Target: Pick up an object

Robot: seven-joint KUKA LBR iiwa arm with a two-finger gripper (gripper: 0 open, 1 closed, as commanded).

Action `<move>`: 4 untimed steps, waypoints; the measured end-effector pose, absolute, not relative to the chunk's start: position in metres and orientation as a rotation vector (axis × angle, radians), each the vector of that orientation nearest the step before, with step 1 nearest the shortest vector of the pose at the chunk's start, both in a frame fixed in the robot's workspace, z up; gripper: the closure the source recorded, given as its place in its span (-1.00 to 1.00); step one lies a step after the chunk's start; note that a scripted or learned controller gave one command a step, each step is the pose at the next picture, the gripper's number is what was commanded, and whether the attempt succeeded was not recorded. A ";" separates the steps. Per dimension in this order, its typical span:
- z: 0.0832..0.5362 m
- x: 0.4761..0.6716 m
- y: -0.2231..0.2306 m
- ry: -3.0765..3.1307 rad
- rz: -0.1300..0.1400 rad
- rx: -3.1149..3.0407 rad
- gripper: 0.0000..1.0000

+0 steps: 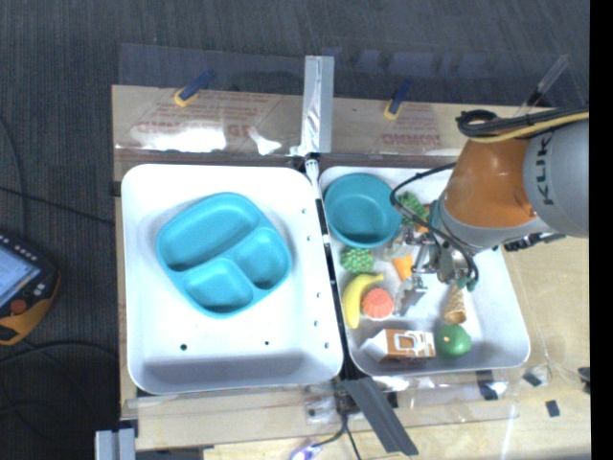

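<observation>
Orange and grey, the arm [498, 185] leans in over the right-hand bin [508, 348], and its hand [419, 274] hangs low among the small things gathered there. I cannot tell from where I stand whether the hand is apart or together; the metal parts at its tip blur into the clutter, and nothing shows plainly between them.

Just left of the hand lies a pink round piece [377, 302], and touching that, further left, a yellow banana [353, 295] curves along the bin's edge. Above the banana, up and left of the hand, sits a small green knobbly piece [358, 259]. A blue bowl [360, 209] stands upright beyond the hand, in the bin's far left corner. A bit of orange [404, 265] peeks out right beside the hand's tip, and some leafy green [413, 202] shows near the bowl's rim, under the wrist.

To the right of the hand lies a tan cone-like piece [455, 303], tilted. Below it, toward me, rests a green ball [454, 342], and next to that a small brown box [405, 344] with a white label.

Well off to the hand's left, the other bin [153, 353] holds a blue divided tray [224, 252]. Both bins sit side by side on the bench [551, 286].
</observation>
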State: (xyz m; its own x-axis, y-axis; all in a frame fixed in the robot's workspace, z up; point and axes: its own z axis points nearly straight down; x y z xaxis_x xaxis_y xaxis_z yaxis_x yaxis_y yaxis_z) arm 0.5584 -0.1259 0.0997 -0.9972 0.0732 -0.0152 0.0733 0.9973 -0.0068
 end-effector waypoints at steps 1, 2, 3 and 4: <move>0.108 0.559 -0.126 3.123 -0.016 0.112 1.00; 0.108 0.559 -0.125 3.123 -0.015 0.112 -1.00; 0.090 0.572 -0.116 3.114 -0.010 0.369 -1.00; 0.100 0.575 -0.115 3.104 -0.013 0.364 1.00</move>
State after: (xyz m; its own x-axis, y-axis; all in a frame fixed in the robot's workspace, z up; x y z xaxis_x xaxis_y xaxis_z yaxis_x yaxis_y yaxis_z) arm 0.5753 -0.1152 0.1002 -0.9727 0.2313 -0.0171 0.2314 0.9728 -0.0063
